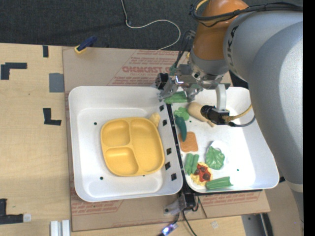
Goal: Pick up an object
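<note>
My gripper point(175, 86) hangs over the far left corner of the right bin point(246, 146), close to the divider between the bins. A small flat green piece point(176, 98) lies right under it, touching or nearly touching; the view does not show whether it is gripped. Just below that are a light green piece point(182, 114) and a dark teal pod point(181, 128). A beige oblong piece point(199, 111) rests to the gripper's right.
The left bin point(83, 132) holds a yellow divided plate point(132, 146) and a small yellow bit point(156, 118). Further toy food fills the right bin: an orange slab point(189, 142), a green leaf point(214, 157), green pods point(191, 162), a red piece point(202, 170), a pea pod point(218, 183).
</note>
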Tool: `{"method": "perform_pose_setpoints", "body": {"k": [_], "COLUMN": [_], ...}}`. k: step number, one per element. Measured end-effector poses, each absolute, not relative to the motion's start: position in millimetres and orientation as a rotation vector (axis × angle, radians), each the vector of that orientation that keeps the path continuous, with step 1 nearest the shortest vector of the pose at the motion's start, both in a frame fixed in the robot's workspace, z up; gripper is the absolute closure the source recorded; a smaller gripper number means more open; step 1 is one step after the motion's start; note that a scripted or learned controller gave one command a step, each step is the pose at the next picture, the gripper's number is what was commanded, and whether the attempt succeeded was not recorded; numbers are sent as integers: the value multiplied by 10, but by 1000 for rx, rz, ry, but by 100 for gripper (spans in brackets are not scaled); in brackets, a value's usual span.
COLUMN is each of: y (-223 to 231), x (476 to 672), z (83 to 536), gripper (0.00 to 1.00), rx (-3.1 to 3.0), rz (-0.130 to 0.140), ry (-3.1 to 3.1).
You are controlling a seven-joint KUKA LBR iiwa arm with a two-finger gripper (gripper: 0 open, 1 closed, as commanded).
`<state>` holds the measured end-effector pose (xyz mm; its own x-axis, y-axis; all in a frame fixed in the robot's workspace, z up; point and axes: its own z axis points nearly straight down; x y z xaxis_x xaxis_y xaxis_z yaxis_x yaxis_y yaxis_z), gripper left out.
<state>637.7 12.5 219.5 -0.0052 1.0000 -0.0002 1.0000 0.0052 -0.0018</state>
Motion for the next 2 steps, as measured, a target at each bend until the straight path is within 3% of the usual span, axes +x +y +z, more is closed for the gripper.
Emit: {"method": "perform_pose_setpoints", "body": {"k": [2], "y": [103], "x": [6580], "z": [2216], "gripper": [100], "rx": [-2220], "rz": [1], "ry": [-2224]}}
